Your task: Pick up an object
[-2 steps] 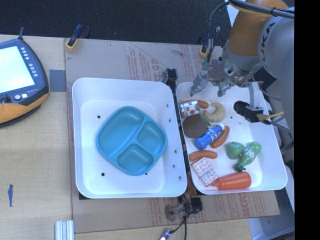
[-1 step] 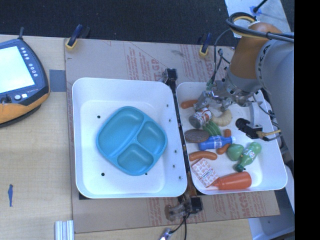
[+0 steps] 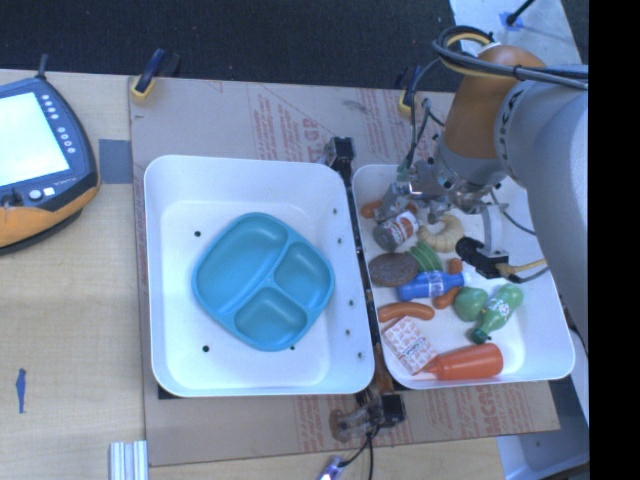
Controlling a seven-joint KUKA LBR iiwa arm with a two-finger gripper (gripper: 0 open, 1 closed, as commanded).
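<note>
Camera view: nearest the lens, well below the end effector (image 3: 425,200), an orange plastic carrot-shaped piece (image 3: 466,362) by the right white bin's (image 3: 545,368) front wall. Just below-left of the end effector, nearly touching: small brown bottle with white label (image 3: 397,230), long axis slanting up-right toward the wrist. Cannot tell whether released or clenched; nothing visibly grasped. Likely a short descent.

A heap of small toy foods is contained in the right bin (image 3: 545,353): an orange-red bottle (image 3: 465,362), blue bottle (image 3: 430,287), sausage (image 3: 405,311), brown disc (image 3: 392,268).
</note>
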